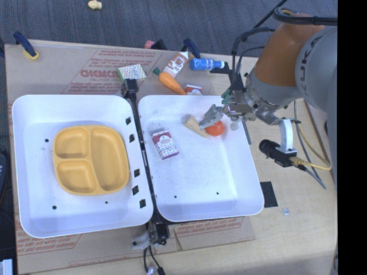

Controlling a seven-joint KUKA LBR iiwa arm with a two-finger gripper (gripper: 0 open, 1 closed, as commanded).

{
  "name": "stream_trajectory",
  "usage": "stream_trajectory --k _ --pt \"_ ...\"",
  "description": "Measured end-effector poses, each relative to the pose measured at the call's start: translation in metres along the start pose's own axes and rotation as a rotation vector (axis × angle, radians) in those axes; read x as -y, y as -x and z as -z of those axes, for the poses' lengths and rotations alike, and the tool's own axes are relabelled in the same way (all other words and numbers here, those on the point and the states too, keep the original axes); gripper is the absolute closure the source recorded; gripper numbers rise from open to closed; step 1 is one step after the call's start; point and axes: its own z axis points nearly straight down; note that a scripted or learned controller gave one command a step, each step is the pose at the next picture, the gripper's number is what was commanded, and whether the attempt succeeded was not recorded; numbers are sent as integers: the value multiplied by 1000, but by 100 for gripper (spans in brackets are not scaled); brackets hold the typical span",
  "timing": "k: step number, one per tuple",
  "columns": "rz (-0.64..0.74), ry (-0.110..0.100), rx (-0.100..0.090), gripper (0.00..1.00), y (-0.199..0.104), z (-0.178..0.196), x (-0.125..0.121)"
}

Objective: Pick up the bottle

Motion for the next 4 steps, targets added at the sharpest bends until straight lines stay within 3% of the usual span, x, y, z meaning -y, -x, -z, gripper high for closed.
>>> stream_trajectory --k 1,2,3,4 --pt "162 -2 0 0 -37 -135 -6" --pt "166 -2 1 100 -37 -125 -7" --pt "121 0 0 100 -131 -60 47" --pt "241 -2 0 100 -167 -61 96"
